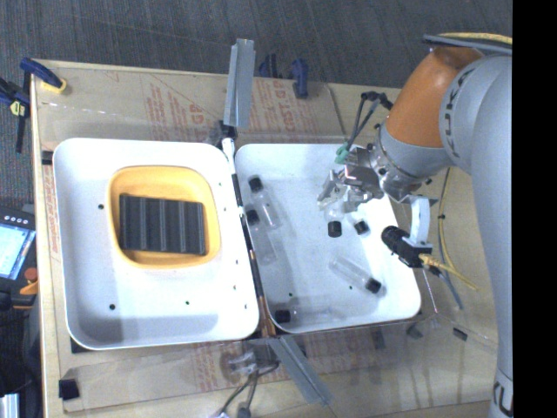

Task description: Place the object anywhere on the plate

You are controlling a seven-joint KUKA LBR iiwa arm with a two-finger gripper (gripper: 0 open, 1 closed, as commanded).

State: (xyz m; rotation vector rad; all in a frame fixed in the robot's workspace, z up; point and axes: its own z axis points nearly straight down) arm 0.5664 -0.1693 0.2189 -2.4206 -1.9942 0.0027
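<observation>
The arm (452,103) is reaching in from the right and is hanging over the far right part of the right bin (305,268). The left bin (70,233) is holding the yellow plate (161,179), which is carrying a dark ribbed insert (164,225) at its centre. The gripper (348,190) is hovering low over the right bin floor; whether it is open or closed cannot be told, since glare and clear parts are masking its tip. Nothing is showing plainly in its grasp. Several candidate objects are lying loose in the right bin, well apart from the plate. A clear tube (355,274) with a black cap is lying flat toward the near right corner, and a second tube (264,207) is lying near the divider. Two small black pieces (334,228) are lying just beside the gripper, on its near side, apart from it. The clear tube is probably light, stiff and slippery, and is likely to roll. The operator should be taking it across its middle, square to its long axis. The black pieces are probably light and rigid, and are offering little surface to grip.
</observation>
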